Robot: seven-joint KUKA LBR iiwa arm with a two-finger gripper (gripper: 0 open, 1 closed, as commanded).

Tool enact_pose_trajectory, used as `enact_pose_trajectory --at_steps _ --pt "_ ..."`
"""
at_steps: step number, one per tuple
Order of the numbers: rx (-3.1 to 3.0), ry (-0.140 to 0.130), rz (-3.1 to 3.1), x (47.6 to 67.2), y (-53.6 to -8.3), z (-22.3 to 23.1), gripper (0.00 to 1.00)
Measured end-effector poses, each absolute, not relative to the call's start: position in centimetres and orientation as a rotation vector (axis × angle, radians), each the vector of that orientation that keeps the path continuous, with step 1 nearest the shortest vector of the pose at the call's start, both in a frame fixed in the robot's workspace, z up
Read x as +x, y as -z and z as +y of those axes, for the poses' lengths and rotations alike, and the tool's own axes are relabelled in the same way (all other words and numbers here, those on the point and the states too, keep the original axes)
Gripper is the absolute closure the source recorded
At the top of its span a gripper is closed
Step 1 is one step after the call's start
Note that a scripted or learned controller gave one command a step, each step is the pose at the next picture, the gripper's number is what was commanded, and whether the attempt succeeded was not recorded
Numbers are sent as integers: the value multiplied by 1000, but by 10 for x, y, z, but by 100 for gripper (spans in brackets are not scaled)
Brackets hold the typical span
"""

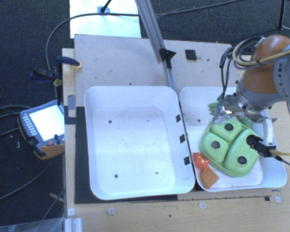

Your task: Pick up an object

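Note:
A large light-green moulded toy (230, 147) with dark round spots lies in the right bin (195, 105), toward its front. Two small orange pieces (204, 170) sit at the toy's front left, near the bin's front wall. A small darker green object (215, 107) peeks out behind the toy, beside the wrist. My gripper (228, 114) reaches down from the right over the back edge of the green toy. The wrist housing hides its fingertips.
The left bin (99, 100) stands beside the right one, sharing a middle wall with black clips (182, 138). A metal pole (152, 28) slants across the bench behind the bins. A teach pendant (42, 128) lies off the bench's left side. Cables hang near the arm.

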State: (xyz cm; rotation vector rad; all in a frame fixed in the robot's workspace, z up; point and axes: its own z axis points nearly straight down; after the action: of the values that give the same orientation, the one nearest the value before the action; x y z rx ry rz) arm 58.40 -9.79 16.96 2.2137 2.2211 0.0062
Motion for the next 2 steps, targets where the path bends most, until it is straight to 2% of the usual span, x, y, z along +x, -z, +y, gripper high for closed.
enact_pose_trajectory --at_steps 2 --pt "2213 -5 2224 585 -257 -95 100"
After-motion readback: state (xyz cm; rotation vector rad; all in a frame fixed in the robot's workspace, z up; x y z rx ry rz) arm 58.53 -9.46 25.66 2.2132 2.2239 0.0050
